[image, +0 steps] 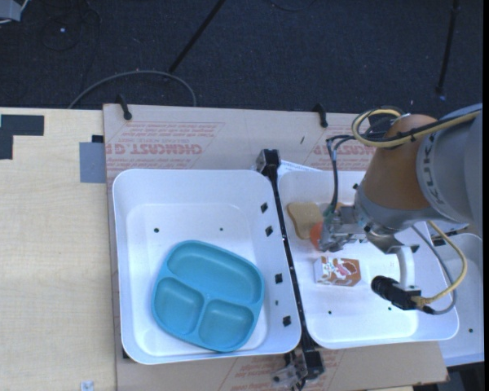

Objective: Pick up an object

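Observation:
My gripper [332, 233] reaches down into the right bin [367, 324], near its left half. Right under and beside it lies a small red-orange object [316, 233], partly hidden by the gripper. A tan, bread-like piece [304, 215] lies just left of it. A small white and brown packet [339, 271] rests below the gripper, apart from it. Whether anything sits between the fingers is hidden from this angle.
The left bin [138, 210] holds a blue divided plate [209, 294] in its lower middle. A black divider [279, 251] runs between the bins. The arm's grey body and orange band [399, 177] cover the right bin's upper right part.

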Available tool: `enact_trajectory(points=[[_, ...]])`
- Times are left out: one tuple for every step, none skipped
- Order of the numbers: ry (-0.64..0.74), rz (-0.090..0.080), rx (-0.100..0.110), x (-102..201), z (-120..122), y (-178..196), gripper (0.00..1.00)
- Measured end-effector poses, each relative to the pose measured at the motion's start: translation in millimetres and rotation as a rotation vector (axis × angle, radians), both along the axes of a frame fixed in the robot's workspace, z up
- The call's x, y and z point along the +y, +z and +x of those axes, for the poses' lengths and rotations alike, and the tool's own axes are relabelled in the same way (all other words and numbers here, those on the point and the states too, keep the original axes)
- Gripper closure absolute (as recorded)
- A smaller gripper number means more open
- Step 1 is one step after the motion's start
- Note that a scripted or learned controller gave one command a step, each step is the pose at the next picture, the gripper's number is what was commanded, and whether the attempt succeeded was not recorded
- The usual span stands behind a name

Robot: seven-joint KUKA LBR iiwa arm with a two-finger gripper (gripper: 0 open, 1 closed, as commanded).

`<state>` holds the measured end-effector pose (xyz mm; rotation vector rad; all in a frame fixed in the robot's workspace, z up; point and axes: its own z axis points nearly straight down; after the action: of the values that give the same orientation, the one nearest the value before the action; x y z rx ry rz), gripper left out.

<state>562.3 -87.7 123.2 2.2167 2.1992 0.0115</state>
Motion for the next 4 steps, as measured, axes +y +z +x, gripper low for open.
enact_trajectory(points=[[0.003, 0.008, 0.019, -9.2, 6.7, 49.8, 1.00], [0.008, 0.008, 0.018, -16.0, 14.3, 97.1, 1.00], [0.009, 0.008, 0.017, -10.0, 7.4, 147.2, 1.00], [0.012, 0.010, 0.022, 41.1, -0.6, 150.0, 1.00]])
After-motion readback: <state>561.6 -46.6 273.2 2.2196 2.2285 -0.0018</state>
